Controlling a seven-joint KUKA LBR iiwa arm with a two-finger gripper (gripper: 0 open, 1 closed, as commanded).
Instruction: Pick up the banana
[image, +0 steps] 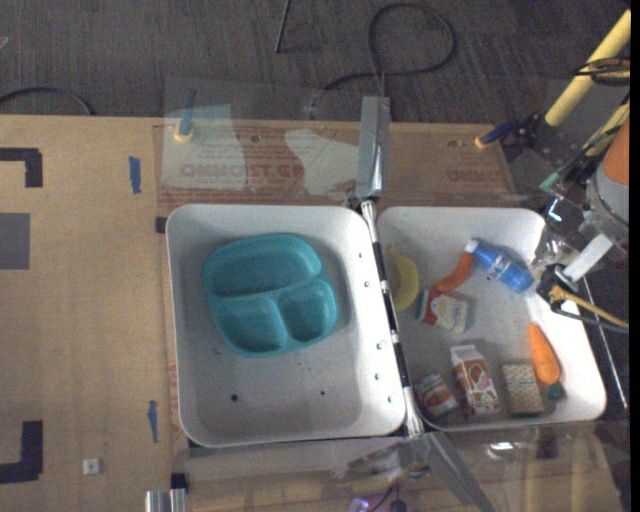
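While the banana lies binned, the tool (right rim) hovers.

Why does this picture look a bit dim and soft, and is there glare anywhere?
In the camera view the light is low and bluish; small things like the banana and the blue bottle look soft-edged. The clear plastic sheet behind the bins shows pale glare, and the teal tray casts hardly any shadow.

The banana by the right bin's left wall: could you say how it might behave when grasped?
The banana looks like a smooth, curved toy, so it is probably light and stiff, and may slip or pivot. It lies flat against the right bin wall, so one side seems hard to reach.
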